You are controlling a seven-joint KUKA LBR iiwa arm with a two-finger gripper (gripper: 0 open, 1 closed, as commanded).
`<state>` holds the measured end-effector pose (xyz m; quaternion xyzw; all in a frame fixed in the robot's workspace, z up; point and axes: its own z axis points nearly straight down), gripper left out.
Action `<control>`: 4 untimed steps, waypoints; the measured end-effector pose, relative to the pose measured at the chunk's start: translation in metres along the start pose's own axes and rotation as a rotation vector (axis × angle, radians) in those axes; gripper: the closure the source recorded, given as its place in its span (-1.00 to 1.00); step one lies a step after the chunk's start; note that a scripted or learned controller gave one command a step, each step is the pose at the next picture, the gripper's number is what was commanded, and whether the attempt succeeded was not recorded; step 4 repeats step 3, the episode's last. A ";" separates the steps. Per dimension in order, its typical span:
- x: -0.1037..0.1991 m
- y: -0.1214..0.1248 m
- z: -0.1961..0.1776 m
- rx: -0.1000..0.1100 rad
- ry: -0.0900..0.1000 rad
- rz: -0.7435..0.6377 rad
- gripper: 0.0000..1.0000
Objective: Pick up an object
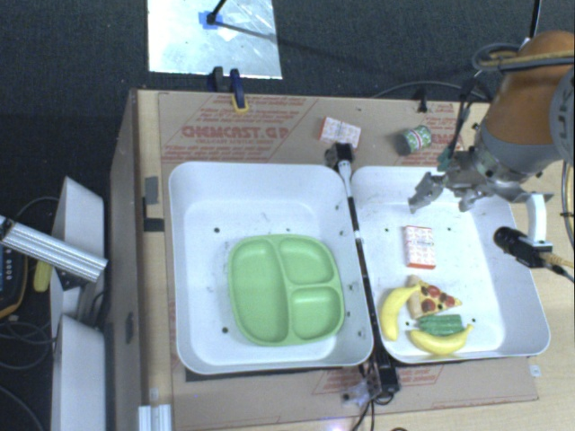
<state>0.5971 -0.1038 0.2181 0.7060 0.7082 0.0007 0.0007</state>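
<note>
On the brown cardboard-covered tabletop (269, 128) stand two shallow white bins side by side. The left white plastic bin (193, 196) holds a light green plastic plate with three compartments (286, 288), lying flat near the middle of the bin, a little toward the front.

The right white plastic bin (503, 317) holds several small things. A small flat red and white packet (419, 246) lies near the centre of this bin. In the front part of the bin a yellow toy banana (393, 311) lies just beside a toy slice of pizza with red toppings (435, 300). In front of the pizza slice a green toy vegetable (439, 324) rests on a second yellow toy banana (440, 341).

The grey arm with the orange band reaches in from the right, and its jaws (445, 192) hang above the back part of the right bin. The two fingers stand apart, with nothing between them. The red and white packet lies below them in the view, apart from the fingers.

Behind the bins, on the tabletop, a small green can (416, 139) lies on its side, and a small white paper label (340, 132) lies near it.
</note>
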 end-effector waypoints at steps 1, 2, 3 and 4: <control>-0.027 -0.006 0.129 0.002 0.000 0.002 -1.00; -0.027 -0.005 0.118 -0.001 0.000 0.001 1.00; 0.036 0.008 0.033 -0.002 0.000 -0.001 1.00; 0.036 0.008 0.033 -0.002 0.000 -0.001 1.00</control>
